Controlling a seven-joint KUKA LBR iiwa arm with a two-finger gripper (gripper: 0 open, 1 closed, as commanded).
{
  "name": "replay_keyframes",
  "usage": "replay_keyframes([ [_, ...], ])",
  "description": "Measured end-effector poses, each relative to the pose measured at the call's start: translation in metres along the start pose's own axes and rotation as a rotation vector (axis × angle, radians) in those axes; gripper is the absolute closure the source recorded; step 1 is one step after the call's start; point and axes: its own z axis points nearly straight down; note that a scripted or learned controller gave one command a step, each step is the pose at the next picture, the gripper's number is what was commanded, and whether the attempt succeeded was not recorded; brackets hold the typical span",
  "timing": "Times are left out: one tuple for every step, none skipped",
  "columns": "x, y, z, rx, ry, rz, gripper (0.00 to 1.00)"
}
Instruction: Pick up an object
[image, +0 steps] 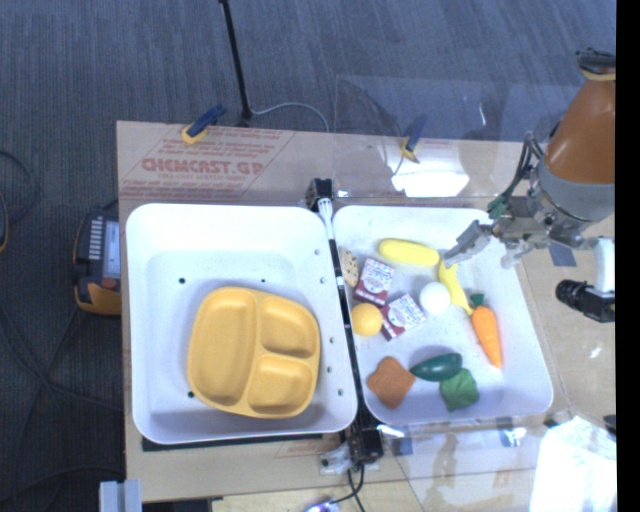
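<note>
Overhead view of the bench. The arm (585, 130), grey with an orange band, enters from 3 o'clock and hangs over the upper right corner of the right bin (535, 350). Its gripper (468, 243) points toward 8 o'clock, the tip lying over the bin's 1 o'clock region, just beside the right end of the yellow banana-shaped piece (408, 252). How far the gripper is parted cannot be told, and nothing is seen in its hold.

Contents of the right bin, all candidates for picking: the yellow piece at 12 o'clock; two small red-and-white packets (376, 277) (405, 314) near the centre; a white ball (434, 297) just right of them, touching a thin yellow strip (455, 287); an orange-yellow ball (367, 319) at 9 o'clock against the left wall; a carrot (487, 334) at 3 o'clock, lying lengthwise with its green top toward 12; a dark green oblong vegetable (436, 366) and a lighter green piece (459, 389) at 5 o'clock, touching; a brown-orange lump (390, 382) at 7 o'clock. The items are crowded, and the white ball and yellow strip lie closest beneath the gripper tip.

The left bin (160, 300) holds a yellow three-compartment tray (255, 351), set slightly toward 6 o'clock. A dark clamp (321, 192) sits at 12 o'clock between the bins.
</note>
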Motion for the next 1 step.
replay_keyframes([
  [-0.0338,0.0317,0.1386,-0.001,0.003,0.262,0.0],
])
